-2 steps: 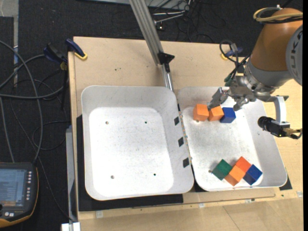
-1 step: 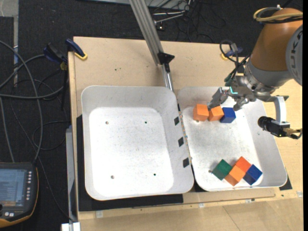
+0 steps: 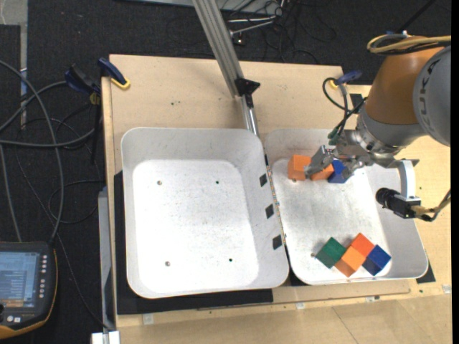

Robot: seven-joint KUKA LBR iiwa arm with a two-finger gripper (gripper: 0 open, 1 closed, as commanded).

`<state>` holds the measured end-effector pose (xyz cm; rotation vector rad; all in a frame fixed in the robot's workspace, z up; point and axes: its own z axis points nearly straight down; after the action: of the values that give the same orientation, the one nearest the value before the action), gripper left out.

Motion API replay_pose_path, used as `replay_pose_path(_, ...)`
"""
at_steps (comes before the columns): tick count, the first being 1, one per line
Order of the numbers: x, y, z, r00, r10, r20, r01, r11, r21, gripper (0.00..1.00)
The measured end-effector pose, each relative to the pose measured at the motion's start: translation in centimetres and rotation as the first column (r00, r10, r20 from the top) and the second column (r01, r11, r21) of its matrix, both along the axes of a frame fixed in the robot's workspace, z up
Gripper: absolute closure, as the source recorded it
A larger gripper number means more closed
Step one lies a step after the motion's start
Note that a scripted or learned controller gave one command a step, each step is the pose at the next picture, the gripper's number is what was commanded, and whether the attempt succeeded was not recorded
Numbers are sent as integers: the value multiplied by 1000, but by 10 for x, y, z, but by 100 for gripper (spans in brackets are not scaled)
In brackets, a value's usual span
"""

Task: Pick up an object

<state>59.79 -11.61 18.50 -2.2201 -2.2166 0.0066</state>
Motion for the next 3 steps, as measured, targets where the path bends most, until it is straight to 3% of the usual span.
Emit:
replay_pose_path(2,-2,10,-92,1000,1,2,-1,1000,0,0)
replay_pose_path(3,-1,10,-79,1000,1,8,-1,1000,0,100)
